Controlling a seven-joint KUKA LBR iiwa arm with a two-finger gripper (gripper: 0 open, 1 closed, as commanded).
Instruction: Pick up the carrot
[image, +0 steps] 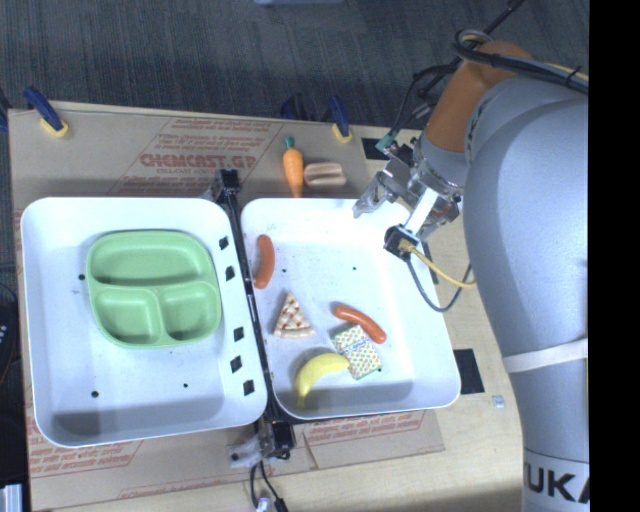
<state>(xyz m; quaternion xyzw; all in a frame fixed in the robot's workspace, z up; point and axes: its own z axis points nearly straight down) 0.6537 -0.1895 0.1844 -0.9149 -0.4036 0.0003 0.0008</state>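
Seen from above at a slant, a bench held two shallow white bins side by side. The left bin (60, 330) contained a green divided plate (153, 286). The right bin (330, 225) held two sausages, one near its left wall (264, 260) and one toward the right (359, 321), plus a pizza slice (292, 317), a banana (319, 372) and a small patterned packet (359, 351).

The carrot (292, 168) lay outside both bins, on the cardboard just beyond the right bin's far rim, beside a small bun-like item (324, 176).

The gripper (395, 210) hung above the right bin's far right corner, apart from the carrot. Its fingers looked spread, with nothing between them.

The pick appeared to be at the approach stage. The next move would likely call for travel left and past the rim, then a descent onto the carrot.

The carrot's outline was small and soft, and the arm's bulk hid the bench on the right.
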